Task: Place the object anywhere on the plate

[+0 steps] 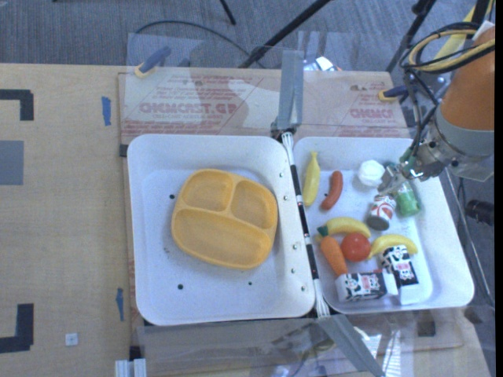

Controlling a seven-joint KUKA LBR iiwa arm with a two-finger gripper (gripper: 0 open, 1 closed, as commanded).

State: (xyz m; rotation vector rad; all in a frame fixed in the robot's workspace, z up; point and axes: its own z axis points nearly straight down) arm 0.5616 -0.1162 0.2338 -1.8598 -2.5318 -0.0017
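Note:
A yellow divided plate (225, 217) lies in the left bin (149, 289) with nothing on it. My gripper (399, 176) hangs over the far right part of the right bin (452, 277). It is just right of a white ball (369, 171) and just above a green toy (408, 203) and a red-and-white can (382, 210). I see nothing clearly held in it. The grey arm with its orange band (470, 100) comes in from the upper right.
The right bin also holds a yellow corn-like piece (312, 177), a red sausage (332, 189), two bananas (348, 226), a tomato (355, 247), a carrot (333, 255) and two cow-print cartons (361, 286). A raised divider (300, 226) separates the bins.

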